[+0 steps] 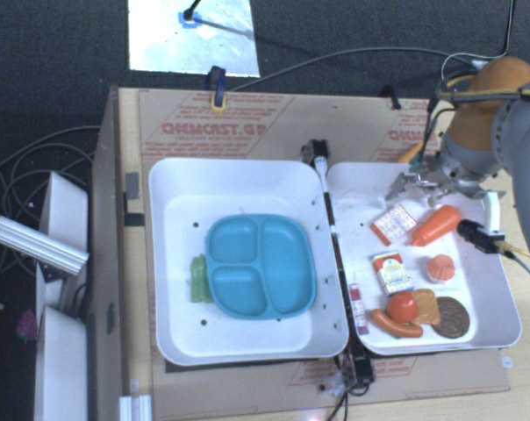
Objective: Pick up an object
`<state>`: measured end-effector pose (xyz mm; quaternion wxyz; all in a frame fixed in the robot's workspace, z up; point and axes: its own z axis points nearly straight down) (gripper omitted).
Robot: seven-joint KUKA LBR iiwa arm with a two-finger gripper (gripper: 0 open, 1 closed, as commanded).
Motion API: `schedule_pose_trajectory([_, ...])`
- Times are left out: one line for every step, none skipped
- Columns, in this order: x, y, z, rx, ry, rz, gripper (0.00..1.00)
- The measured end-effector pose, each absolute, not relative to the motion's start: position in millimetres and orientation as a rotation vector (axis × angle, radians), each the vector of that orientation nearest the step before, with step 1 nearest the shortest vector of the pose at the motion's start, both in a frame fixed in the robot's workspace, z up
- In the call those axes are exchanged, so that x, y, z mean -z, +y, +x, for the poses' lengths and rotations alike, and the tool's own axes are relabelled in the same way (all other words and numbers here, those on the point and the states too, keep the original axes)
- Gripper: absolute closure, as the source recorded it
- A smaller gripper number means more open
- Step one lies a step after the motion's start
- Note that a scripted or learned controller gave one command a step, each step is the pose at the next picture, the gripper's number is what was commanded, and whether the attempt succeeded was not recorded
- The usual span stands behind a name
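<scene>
Whether the jaws of the gripper (pixel 420 182) are spread or pressed together cannot be told. It hangs over the far part of the right bin (pixel 502 318), just beyond an orange carrot (pixel 436 224). A red-and-white carton (pixel 393 224) lies just beside the carrot, toward the left bin (pixel 173 323), which holds a blue divided plate (pixel 261 265).
</scene>
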<state>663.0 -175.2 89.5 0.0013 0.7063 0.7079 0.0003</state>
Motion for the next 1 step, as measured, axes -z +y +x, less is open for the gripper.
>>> schedule_pose_trajectory([-127.9,-198.2,659.6,-0.003,2.22,2.216,0.0])
